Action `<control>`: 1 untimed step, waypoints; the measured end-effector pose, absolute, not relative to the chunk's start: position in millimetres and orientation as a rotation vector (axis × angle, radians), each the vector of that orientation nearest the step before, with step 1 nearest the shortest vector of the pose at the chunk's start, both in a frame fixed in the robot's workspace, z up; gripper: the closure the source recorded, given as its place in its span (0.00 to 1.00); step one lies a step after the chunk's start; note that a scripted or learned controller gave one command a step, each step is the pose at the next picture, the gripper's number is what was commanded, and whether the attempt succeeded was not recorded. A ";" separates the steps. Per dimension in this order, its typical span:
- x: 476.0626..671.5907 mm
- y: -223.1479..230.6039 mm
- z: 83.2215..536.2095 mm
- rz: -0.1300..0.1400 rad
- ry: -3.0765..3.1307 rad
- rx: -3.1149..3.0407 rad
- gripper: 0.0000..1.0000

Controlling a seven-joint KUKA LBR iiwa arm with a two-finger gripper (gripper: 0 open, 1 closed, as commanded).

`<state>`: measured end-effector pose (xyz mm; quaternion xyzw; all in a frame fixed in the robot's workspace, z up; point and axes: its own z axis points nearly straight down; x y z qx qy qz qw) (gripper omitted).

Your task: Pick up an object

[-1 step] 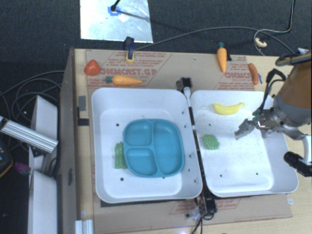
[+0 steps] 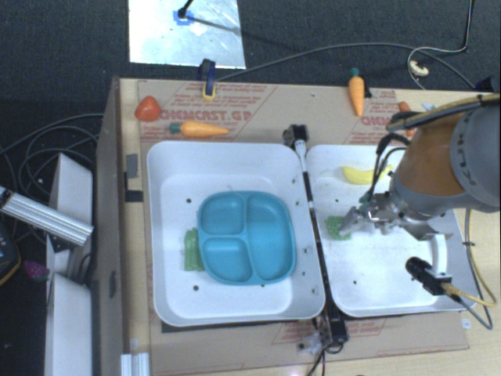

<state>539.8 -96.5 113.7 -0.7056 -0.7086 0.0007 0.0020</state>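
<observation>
My gripper (image 2: 350,220) is low in the right bin (image 2: 376,292), reaching left from the grey arm with its orange band. Its fingers stand right beside a small green object (image 2: 335,227) near the bin's left wall, touching or almost touching it. I cannot see whether the green object sits between the fingers. A yellow banana-like piece (image 2: 358,175) lies at the back of the same bin, partly hidden by a black cable.
The left bin (image 2: 235,163) holds a blue divided plate (image 2: 246,236) and a green strip (image 2: 190,250) at the plate's left. On the cardboard behind the bins lie two toy carrots (image 2: 202,129) (image 2: 357,94) and a tomato (image 2: 147,109). A black divider (image 2: 311,210) runs between the bins.
</observation>
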 end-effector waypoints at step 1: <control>560.3 -87.4 89.1 -0.009 -2.229 -2.220 0.00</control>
